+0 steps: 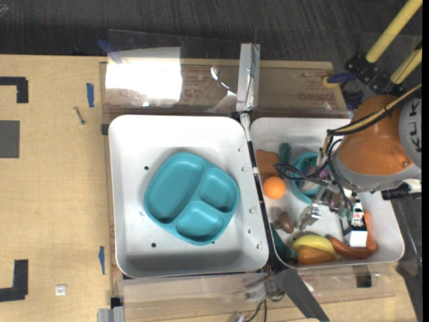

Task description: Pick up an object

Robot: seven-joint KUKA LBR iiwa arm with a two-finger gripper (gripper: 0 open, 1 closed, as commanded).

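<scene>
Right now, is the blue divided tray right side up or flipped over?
Right side up: the blue divided tray shows its three hollow compartments facing upward in the left bin.

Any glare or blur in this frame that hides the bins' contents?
Camera view: strong glare on the clear panel behind the left bin; the teal divided plate reads sharp; the gripper in the right bin is cluttered by wires, slightly soft.

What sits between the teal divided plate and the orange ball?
In the camera view, bare floor of the left bin, then the two bins' adjoining rims, separate the teal divided plate from the orange ball.
</scene>
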